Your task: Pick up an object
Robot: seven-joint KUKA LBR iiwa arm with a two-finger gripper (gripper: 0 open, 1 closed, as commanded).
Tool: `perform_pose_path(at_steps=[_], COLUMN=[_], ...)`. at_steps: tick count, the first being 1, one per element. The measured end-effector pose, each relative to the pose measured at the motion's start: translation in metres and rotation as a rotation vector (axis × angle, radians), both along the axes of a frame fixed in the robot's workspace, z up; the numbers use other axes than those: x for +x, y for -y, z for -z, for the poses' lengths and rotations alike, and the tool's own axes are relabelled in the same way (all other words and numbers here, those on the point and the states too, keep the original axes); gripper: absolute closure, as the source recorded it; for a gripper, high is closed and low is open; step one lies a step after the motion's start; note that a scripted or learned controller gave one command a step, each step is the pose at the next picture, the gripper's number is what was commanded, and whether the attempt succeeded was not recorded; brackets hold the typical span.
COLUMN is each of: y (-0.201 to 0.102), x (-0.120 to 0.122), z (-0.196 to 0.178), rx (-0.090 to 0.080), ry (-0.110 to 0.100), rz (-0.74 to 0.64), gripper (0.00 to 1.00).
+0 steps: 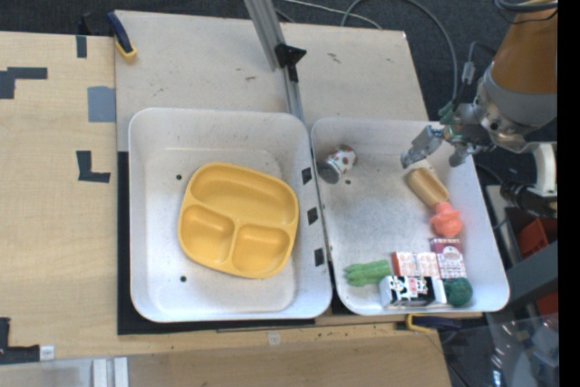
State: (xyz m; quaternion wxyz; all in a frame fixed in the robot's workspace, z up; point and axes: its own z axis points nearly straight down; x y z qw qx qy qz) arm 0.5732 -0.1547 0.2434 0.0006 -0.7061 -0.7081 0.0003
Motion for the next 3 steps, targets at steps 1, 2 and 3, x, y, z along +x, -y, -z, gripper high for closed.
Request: perform_pose_path(at_steps=[1, 2, 3], y=[0.000, -0.005, -0.006], x=[0.000, -0.008, -0.016], z=[0.000, 0.061, 0.124], rx=[0.000, 0.000, 0.000], ry=[0.000, -0.007, -0.008], rz=[0.000, 0.001, 0.001], gripper=[0.00, 0.00, 0.00])
